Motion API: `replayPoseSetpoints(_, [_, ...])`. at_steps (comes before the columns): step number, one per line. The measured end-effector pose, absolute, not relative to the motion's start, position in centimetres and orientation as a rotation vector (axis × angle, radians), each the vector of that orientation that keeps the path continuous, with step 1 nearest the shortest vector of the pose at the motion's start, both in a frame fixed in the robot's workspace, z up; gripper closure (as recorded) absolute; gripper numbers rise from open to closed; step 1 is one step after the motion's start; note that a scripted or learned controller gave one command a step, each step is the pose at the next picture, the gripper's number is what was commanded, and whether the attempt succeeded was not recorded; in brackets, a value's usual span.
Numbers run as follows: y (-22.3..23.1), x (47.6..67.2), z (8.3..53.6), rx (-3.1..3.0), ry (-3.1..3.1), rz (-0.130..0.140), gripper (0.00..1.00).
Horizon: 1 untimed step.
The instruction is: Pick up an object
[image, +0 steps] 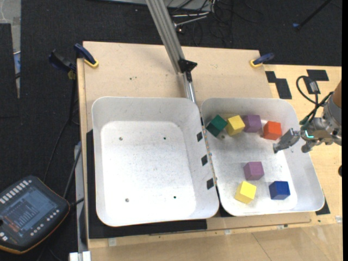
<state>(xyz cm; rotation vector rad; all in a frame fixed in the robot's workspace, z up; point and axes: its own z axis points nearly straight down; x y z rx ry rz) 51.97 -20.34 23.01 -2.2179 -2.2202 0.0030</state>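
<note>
White right bin (pixel 304 145) holds seven cubes; the gripper (pixel 285 141), whose opening cannot be told, hangs near its right edge. The orange cube (pixel 272 129) could be knocked aside rather than grasped.

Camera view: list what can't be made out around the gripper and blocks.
- Gripper: small and blurred, so its grip state is unclear.
- Arm: cut off by the right edge.
- Purple block: its side toward the yellow block is hidden by that block.

Grey metal gripper (pixel 286 140) with a teal-green light.
</note>
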Motion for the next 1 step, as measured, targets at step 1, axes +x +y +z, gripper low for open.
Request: replayPoseSetpoints(1, [-20.32,52.06,23.21,-2.221,-2.223,0.0,0.0])
